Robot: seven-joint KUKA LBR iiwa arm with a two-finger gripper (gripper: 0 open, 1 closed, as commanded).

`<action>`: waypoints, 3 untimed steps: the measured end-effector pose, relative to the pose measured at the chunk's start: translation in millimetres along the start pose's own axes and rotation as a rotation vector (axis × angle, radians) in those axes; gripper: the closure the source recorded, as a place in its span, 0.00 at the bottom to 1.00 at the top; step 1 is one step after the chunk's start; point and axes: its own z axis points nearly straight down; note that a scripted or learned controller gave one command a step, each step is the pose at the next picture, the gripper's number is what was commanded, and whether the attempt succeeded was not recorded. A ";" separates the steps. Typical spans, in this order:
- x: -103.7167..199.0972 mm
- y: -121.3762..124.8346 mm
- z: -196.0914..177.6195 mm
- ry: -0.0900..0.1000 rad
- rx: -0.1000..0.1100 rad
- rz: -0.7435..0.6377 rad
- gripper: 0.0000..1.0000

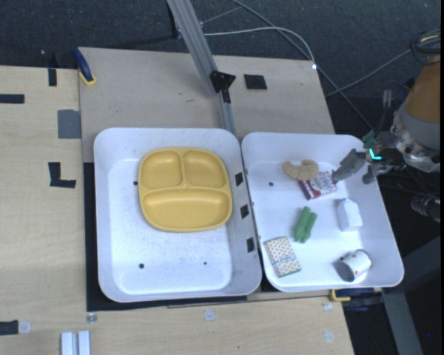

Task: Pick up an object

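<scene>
A small red and white packet [320, 186] is seen in the right bin [377, 268], just beside a tan lump [300, 170]; the tool [349, 167] is lowered at the packet's right edge, and whether it is open or closed cannot be told; a green piece [305, 224], a white block [348, 214], a patterned pad [282, 255] and a cup [354, 265] on its side are spread below; a yellow divided plate [185, 188] is carried in the left bin [118, 220] on the bench [29, 220].

The gripper [353, 166] hangs over the right bin [377, 272], just right of a crinkled packet [320, 185] and tan lump [300, 170].
</scene>
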 end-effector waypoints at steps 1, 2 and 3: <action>0.0 0.6 -1.1 -0.001 -0.002 0.000 0.00; 2.8 -8.7 47.6 0.000 0.002 0.001 0.00; -3.1 -5.7 94.3 0.000 0.001 0.000 0.00</action>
